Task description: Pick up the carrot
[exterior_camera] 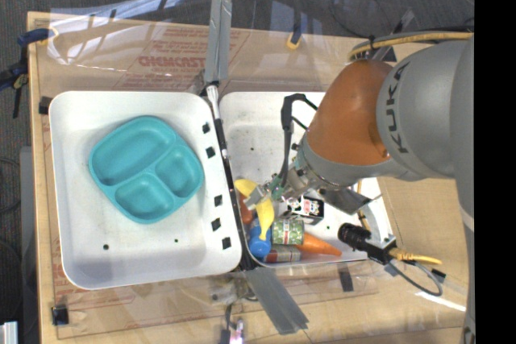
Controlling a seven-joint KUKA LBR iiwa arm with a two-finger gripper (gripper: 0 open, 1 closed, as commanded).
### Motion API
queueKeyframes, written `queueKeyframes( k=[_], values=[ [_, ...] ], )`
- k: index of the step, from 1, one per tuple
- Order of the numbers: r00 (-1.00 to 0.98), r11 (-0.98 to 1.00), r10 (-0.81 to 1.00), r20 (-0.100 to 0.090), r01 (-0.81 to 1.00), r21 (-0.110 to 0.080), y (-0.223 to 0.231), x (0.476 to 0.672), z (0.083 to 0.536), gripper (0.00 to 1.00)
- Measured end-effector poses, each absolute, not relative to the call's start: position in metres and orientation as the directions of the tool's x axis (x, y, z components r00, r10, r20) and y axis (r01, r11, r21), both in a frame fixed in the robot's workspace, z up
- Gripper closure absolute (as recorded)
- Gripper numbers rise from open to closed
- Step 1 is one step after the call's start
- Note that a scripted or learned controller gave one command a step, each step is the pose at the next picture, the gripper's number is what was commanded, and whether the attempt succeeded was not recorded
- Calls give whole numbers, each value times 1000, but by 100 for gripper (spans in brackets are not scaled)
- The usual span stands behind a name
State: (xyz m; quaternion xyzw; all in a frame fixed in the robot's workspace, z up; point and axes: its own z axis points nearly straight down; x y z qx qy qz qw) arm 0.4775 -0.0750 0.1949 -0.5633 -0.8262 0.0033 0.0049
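The big grey KUKA arm with its orange band (355, 121) reaches in from three o'clock and hangs over the right-hand shallow white plastic bin (250, 121), covering most of that bin's three o'clock half. At nine o'clock from it, edge to edge, sits the left-hand shallow white plastic bin (72, 254), and in that one lies a turquoise plastic plate with three compartments (145, 167), slightly toward twelve o'clock of the bin's middle.

The two-finger gripper (284, 191) is at the arm's lower end, just above a heap of small things crowded into the six o'clock corner of the right bin; whether it is wide, narrow or holding anything I cannot tell, since the wrist and clutter hide it.

In the heap, a green cylindrical can with a printed label (287, 233) lies on its side. The orange tapered toy carrot (321, 247) lies flat just at four o'clock of the can, touching it, point toward three o'clock. A yellow banana-shaped toy (262, 212) sits at ten o'clock of the can, a small blue piece (258, 246) at its eight o'clock.
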Motion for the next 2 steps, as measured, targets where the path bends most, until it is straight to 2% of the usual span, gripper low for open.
queueKeyframes(
  k=[2],
  values=[
    [-369,369,929,8,929,-21,-75,479,208,100]
  ],
)
